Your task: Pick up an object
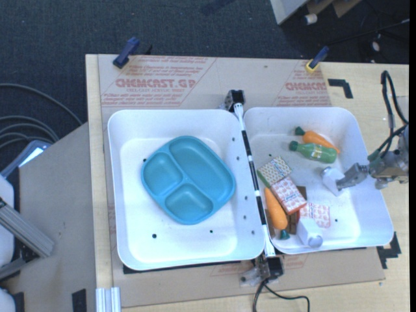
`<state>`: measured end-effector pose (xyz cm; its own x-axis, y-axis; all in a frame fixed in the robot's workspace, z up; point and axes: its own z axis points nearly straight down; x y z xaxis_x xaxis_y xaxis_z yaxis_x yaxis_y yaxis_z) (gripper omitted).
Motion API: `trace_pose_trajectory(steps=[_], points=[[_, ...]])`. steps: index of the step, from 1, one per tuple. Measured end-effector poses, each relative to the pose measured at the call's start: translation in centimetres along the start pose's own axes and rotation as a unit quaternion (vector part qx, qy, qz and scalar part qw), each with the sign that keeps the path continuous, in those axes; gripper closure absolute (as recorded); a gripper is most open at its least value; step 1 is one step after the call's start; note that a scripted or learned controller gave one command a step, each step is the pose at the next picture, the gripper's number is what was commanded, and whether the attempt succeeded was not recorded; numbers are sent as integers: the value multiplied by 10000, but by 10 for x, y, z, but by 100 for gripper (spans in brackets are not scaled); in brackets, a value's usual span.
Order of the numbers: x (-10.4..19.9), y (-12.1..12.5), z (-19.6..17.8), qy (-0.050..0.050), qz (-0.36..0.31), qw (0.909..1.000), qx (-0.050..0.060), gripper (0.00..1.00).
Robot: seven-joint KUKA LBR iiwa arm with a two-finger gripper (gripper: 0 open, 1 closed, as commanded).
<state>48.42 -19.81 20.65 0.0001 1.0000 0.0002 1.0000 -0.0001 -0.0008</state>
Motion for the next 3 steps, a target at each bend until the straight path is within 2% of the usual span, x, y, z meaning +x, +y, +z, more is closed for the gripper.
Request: trace_pose_trajectory(steps=[1,2,3], points=[[31,58,67,3,-8,10000,3,0],[91,126,122,4,-6,10000,-5,0],[84,168,122,11,0,10000,35,0]])
